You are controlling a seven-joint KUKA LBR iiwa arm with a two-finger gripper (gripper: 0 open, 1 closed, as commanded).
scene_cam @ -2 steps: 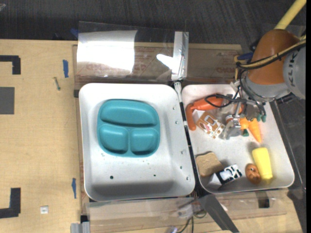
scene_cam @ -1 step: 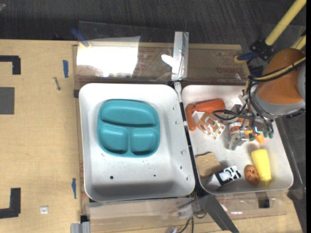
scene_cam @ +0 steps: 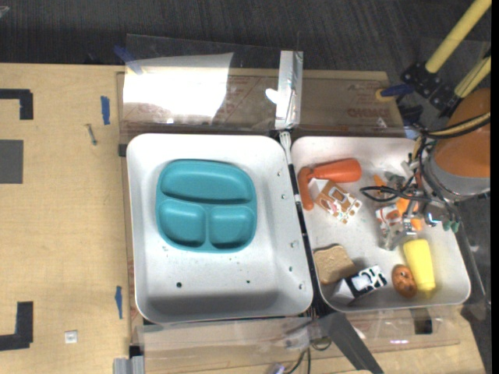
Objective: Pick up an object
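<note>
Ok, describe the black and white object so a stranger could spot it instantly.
Look in the right bin, along its near edge. Between the brown bread slice and the small orange ball lies the black and white block, the only thing there without warm colour.

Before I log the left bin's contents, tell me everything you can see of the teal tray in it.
The teal tray is a rounded-rectangle divided plate, plastic by its look, with one long compartment on the far side and two smaller ones on the near side. It lies flat, open side up, in the middle of the left bin, touching only the bin floor. Nothing lies in its compartments.
</note>
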